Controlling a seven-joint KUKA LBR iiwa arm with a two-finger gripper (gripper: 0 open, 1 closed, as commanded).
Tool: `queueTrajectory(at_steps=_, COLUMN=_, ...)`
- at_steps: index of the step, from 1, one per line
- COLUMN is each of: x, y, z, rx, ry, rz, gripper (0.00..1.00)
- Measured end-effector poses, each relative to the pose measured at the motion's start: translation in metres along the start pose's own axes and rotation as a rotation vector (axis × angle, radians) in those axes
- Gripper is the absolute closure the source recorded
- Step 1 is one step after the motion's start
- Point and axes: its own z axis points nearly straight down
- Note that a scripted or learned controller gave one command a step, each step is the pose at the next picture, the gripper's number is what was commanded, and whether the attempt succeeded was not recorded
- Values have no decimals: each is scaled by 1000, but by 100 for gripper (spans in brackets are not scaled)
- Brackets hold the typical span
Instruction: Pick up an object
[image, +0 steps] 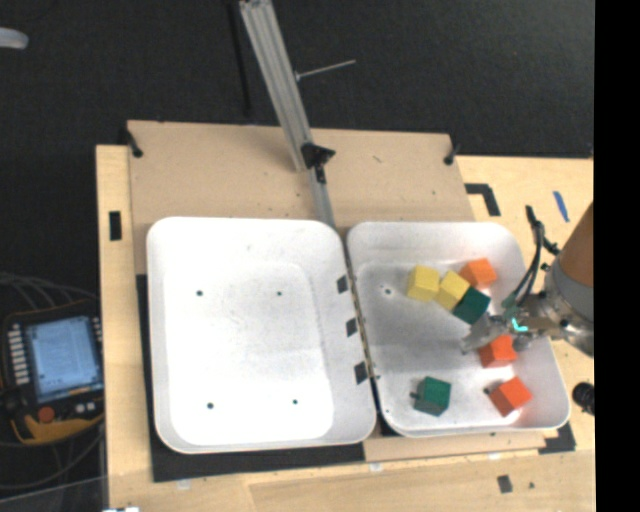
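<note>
The right bin (400, 255) holds several small blocks. Two yellow blocks (423, 283) lie side by side near its middle, with an orange block (481, 271) and a dark green block (471, 304) next to them. My gripper (497, 334) reaches in from the right and sits low over another orange block (498, 351), which shows just under it. A third orange block (510, 395) lies near the bin's front right corner. A second green block (432, 394) rests by the front wall.
The left bin (250, 330) stands beside the right one, joined by small clips. A slanted metal post (285, 90) rises behind the bins. A pendant with a lit screen (55, 360) lies at the far left.
</note>
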Motion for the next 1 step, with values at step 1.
queueTrajectory(at_steps=1, x=1, y=1, z=-2, rx=-5, ry=0, rz=1, gripper=0)
